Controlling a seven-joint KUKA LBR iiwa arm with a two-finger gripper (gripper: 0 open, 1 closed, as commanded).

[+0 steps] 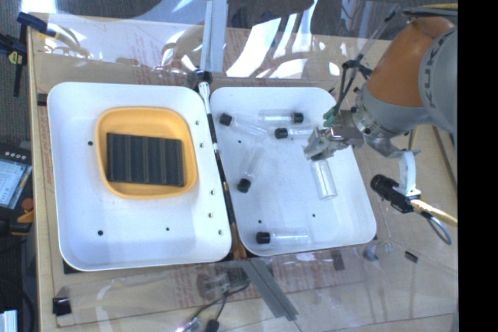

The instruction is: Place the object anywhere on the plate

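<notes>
the gripper (320,145) hangs over the right bin (354,225); i can't tell how it is set; a clear tube (324,178) lies just below it, lengthwise; the yellow plate (145,121) sits far left.

Left bin (70,229): smooth white plastic, slight sheen. Right bin (354,221): same white plastic.

Plate (117,128), in the left bin: yellow-orange plastic with a soft gloss on the rim; a dark, matt, ribbed panel (145,158) at its centre.

Tubes in the right bin, e.g. at 3 o'clock (324,181): clear, glossy plastic or glass, with matt black caps (263,238).

Gripper (323,145): bare grey metal, dull shine.

Arm (436,89): grey, satin finish; its band (401,62) orange, smooth, lightly glossy.

Bench (436,276): pale wood look, under clear glossy sheeting (264,35) at 12 o'clock that throws bright reflections.
</notes>
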